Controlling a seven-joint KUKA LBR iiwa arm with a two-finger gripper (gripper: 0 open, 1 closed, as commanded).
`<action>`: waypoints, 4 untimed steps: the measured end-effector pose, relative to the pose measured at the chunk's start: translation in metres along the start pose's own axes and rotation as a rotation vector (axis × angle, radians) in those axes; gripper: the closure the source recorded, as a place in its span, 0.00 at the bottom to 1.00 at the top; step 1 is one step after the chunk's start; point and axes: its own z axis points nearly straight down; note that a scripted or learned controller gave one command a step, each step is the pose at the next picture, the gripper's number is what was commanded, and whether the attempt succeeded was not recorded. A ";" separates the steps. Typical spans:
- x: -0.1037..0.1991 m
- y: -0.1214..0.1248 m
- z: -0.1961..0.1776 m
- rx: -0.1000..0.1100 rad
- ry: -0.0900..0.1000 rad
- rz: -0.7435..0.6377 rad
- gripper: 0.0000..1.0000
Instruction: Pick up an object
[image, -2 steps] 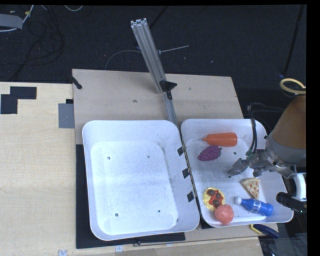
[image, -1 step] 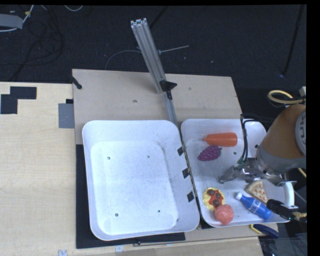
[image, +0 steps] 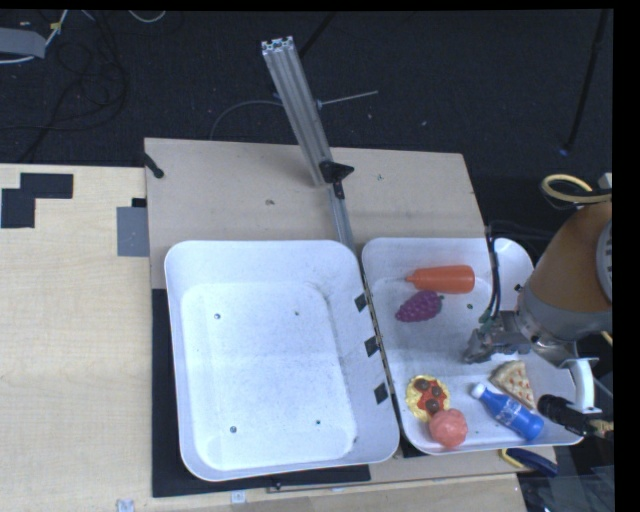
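Down at the near edge of the right bin (image: 440, 447) we find the crowd: a pinkish-red round fruit (image: 449, 427) tucked into the near corner, and touching it on the far side a small yellow toy with red and dark bits on top (image: 427, 393). Just to the right lies a blue bottle with a white cap (image: 509, 410), tilted on its side, cap pointing toward the middle of the bin. Right behind the bottle we spot a pizza slice (image: 514, 380), pale crust with red dots, pressed toward the bin's right wall.

Moving up, here is the gripper (image: 483, 347), low inside the right bin, near its middle and just left of the pizza slice. We cannot tell how its claw is set, wide or narrow, and we see nothing in its grip. The arm (image: 570, 280) behind it comes in from the right, the orange band big and bright above the grey wrist.

Further back, a purple bunch of grapes (image: 419, 307) sits left of the gripper, well apart from it, near the divide between the bins. Just beyond the grapes lies an orange carrot (image: 441, 279), lengthwise across the far part of the bin.

On the left, the left bin (image: 190, 270) sits beside its neighbour. Past both bins, a metal post (image: 298, 105) slants up from the tan bench (image: 240, 190)
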 end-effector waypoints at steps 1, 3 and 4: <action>-0.006 -0.002 -0.061 -0.002 -0.001 0.000 1.00; -0.001 -0.002 -0.164 -0.003 -0.001 -0.002 1.00; -0.001 -0.001 -0.196 0.000 -0.001 -0.001 1.00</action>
